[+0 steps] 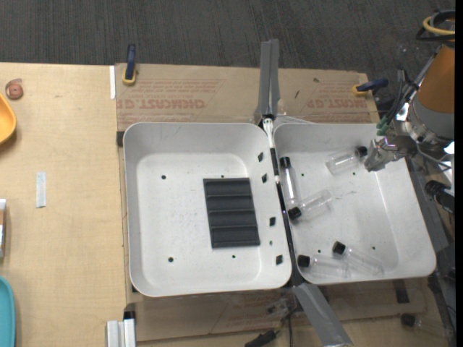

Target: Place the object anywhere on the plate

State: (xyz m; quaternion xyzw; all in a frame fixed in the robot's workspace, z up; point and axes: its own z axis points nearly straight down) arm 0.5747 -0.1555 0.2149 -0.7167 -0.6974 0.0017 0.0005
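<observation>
A black ridged plate (231, 212) lies flat in the middle of the left bin (145, 194). Several clear vials with black caps are scattered in the right bin (405, 215). One vial (341, 163) lies near the far right, its cap pointing toward my gripper (376, 155). The gripper hovers just right of that cap, close to the bin's far right wall. A second vial (287, 179) rests along the left wall, and a third vial (312, 205) lies near the centre. Nothing is visibly held.
More vials (340, 266) lie along the front of the right bin. The grey arm with its orange band (438, 89) comes in over the right rim. A divider bar (269, 85) runs between the bins at the back. Clamps (130, 67) hold the cardboard.
</observation>
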